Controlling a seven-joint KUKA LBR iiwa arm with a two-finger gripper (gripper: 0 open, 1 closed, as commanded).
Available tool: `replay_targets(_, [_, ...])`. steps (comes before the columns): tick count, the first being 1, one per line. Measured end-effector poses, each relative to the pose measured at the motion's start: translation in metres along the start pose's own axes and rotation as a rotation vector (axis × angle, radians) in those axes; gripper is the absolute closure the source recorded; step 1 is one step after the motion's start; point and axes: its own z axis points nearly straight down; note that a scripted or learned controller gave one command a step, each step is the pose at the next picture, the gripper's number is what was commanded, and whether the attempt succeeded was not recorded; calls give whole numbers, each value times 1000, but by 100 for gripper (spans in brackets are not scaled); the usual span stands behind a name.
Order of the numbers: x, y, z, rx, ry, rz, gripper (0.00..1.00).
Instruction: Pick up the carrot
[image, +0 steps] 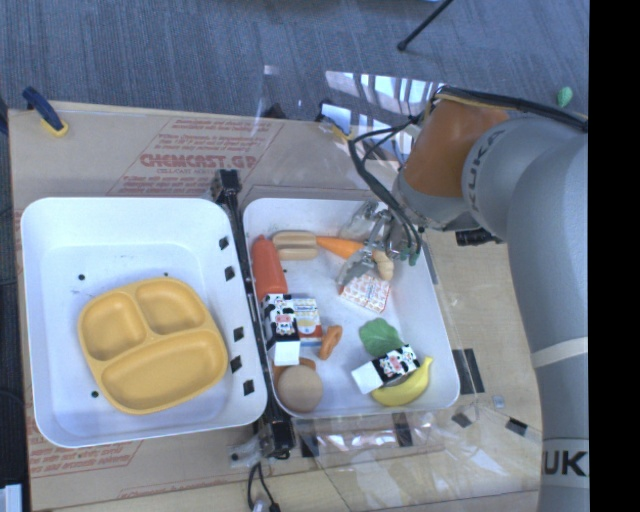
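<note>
Two white bins (60, 300) are sitting on a cardboard-covered bench (150, 150) over grey carpet (200, 40); the gripper (372, 250) is hovering beside the carrot (338, 246), its opening unclear.

We see even, fairly bright light from overhead; the white bins (60, 230) look slightly washed out. Shadows are soft and short. Glare streaks a clear panel (385, 95) at the top. Detail is soft throughout, mildly blurred.

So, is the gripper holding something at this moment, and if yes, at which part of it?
It cannot be told. The gripper sits low in the right bin, right beside the carrot's thick end, but whether the carrot is between its fingers is unclear.
</note>
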Motion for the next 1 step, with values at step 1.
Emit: replay_targets(1, [5,-4,2,3,8,240,0])
